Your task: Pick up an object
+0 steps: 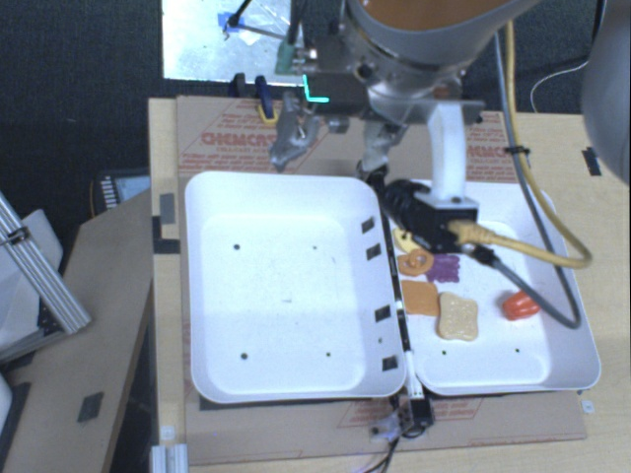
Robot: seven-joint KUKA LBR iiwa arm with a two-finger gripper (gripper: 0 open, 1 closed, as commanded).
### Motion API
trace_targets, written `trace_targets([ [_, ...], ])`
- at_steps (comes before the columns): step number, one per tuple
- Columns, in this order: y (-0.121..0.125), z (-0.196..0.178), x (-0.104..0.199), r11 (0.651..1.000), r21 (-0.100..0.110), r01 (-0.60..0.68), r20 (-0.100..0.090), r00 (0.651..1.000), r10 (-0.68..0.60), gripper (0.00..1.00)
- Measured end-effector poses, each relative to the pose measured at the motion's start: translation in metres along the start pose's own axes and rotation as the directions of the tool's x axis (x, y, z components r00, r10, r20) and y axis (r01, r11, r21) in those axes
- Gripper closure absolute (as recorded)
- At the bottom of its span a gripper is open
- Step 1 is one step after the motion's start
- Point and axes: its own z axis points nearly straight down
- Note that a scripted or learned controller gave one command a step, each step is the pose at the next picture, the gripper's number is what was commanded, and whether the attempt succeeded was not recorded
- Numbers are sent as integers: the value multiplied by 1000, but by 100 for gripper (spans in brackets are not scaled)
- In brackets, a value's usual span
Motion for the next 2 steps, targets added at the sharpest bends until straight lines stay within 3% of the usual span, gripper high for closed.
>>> trace_targets([
  [1,0,-11,0,1000,-2,2,-2,1000,-2,100],
  [2,0,-11,0,1000,-2,2,-1,1000,-2,0],
])
